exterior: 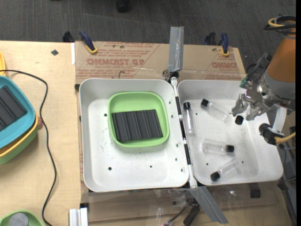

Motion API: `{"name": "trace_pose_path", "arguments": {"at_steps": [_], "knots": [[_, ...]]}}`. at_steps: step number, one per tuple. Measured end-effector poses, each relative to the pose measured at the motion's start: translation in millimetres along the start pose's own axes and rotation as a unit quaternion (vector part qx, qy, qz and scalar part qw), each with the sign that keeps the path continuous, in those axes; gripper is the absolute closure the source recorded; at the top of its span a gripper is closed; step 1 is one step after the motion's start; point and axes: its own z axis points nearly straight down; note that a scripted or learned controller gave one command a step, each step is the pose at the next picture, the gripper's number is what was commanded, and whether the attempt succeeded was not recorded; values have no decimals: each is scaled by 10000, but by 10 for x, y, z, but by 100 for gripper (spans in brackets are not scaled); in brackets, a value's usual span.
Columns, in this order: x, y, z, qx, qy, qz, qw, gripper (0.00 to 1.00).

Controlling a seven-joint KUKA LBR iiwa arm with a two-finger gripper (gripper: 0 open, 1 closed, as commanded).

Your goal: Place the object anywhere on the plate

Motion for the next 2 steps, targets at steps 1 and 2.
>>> {"name": "trace_pose_path", "arguments": {"at_steps": [1,2], "knots": [[0,1,-1,-1,1,2,10000,0],[-54,-140,-409,-4,2,1510,9885,0]]}}
